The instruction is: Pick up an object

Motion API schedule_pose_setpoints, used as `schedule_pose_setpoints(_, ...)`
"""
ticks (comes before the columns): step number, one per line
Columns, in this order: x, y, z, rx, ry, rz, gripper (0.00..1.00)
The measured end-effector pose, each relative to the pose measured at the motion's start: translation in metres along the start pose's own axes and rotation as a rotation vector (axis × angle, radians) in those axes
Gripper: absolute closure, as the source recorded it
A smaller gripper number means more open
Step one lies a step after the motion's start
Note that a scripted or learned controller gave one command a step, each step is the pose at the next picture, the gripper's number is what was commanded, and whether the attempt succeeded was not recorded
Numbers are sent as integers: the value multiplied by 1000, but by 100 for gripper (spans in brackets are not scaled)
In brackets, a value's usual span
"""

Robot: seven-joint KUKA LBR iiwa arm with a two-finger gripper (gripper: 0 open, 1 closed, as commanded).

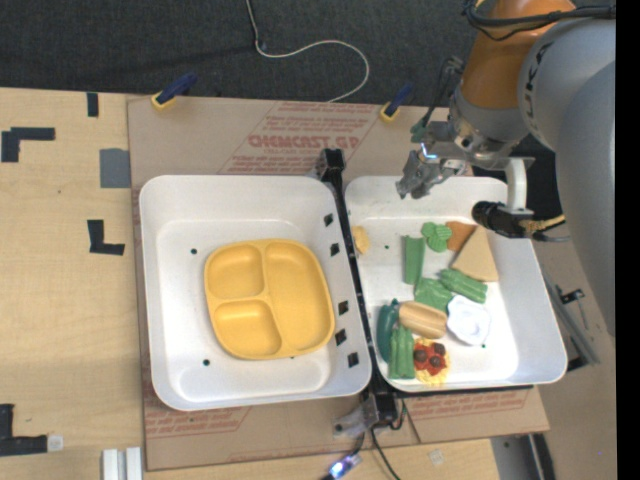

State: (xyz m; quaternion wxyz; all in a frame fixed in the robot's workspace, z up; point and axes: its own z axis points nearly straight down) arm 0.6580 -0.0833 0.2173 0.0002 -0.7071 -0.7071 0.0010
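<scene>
Nearest: toy food heap in right bin, approx 10 pcs, overlapping, hard to count. Left bin: 1 yellow tray, 3 compartments. Farthest: gripper over right bin's far rim, fingers blurred, can't tell if open, nothing seen betw. them.

A bench with two white bins and a yellow tray

The left bin holds a yellow tray with three compartments, lying flat near the middle. The right bin stands just beside it. Both bins rest on a brown cardboard sheet with red print, fixed by a blue clamp at its far left corner. A white cable curves on the dark floor behind.
</scene>
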Motion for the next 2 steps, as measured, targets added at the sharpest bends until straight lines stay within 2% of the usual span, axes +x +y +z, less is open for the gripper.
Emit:
schedule_pose_setpoints(1,-10,-1,-17,-2,0,0,100)
schedule_pose_setpoints(2,-7,3,-17,-2,-1,0,100)
